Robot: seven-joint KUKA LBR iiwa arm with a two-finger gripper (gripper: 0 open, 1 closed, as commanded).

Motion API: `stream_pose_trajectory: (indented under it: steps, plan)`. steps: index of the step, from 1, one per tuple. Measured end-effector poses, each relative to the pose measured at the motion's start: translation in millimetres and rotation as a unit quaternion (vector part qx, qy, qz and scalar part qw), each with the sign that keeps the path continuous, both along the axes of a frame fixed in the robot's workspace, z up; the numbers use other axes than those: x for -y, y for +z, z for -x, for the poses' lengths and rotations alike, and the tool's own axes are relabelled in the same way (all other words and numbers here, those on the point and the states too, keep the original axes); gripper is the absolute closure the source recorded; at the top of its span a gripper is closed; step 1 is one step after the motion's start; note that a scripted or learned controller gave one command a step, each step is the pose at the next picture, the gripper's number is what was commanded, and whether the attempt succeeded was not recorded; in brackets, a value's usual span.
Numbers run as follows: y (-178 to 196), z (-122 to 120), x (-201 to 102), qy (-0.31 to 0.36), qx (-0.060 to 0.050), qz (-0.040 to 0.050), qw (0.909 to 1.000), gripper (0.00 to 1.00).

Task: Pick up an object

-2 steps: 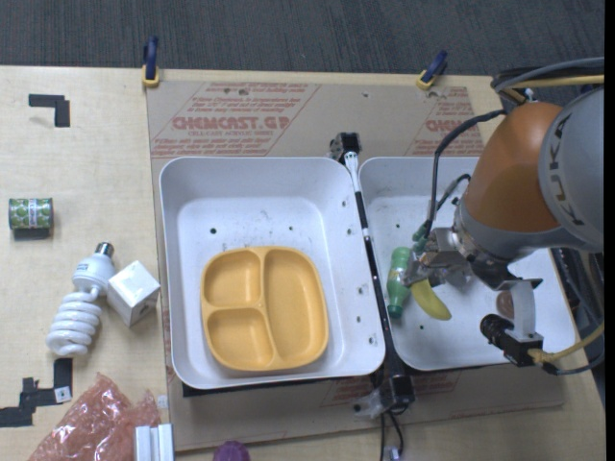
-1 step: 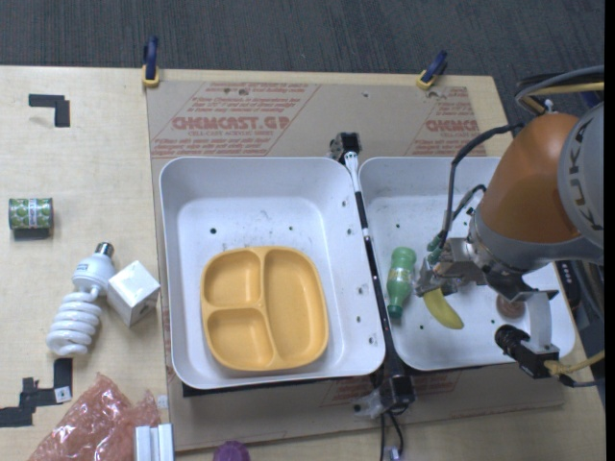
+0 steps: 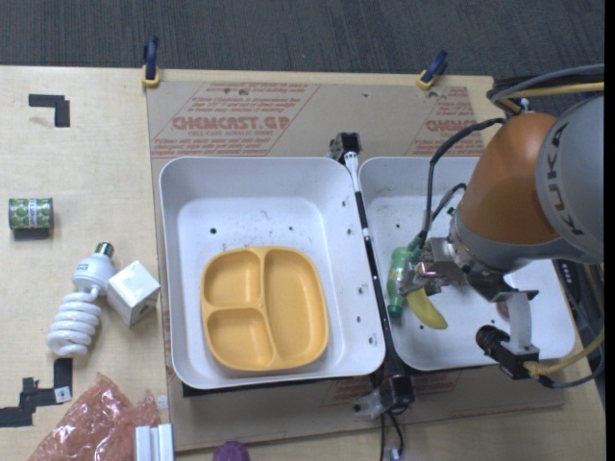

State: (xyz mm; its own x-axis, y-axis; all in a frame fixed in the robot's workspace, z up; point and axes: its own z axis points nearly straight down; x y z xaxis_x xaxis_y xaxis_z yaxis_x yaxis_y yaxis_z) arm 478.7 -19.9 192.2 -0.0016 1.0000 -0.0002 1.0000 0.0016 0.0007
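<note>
Pincer point(image 3: 420, 279) hangs low in the right bin point(image 3: 538, 349) (whether spread or pinched, cannot tell). Banana point(image 3: 429, 311) lies just below it, green bottle point(image 3: 397, 279) touching beside, leftward.

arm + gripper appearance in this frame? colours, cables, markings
Grey KUKA arm with a rounded orange band above the wrist and black KUKA lettering on the grey shell. Black and yellow cables loop around it. The gripper is metallic grey, with a black fitting below it.

Yellow tray point(image 3: 264, 307), white bins point(image 3: 178, 257)
</note>
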Motion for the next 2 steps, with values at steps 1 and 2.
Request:
stream_pose_trajectory:
  steps: [1,2]
  plan:
    - [0,-19,-10,0.0,0.0,0.0004,1.0,1.0]
    - [0,-18,-26,0.0,0.0,0.0002,1.0,1.0]
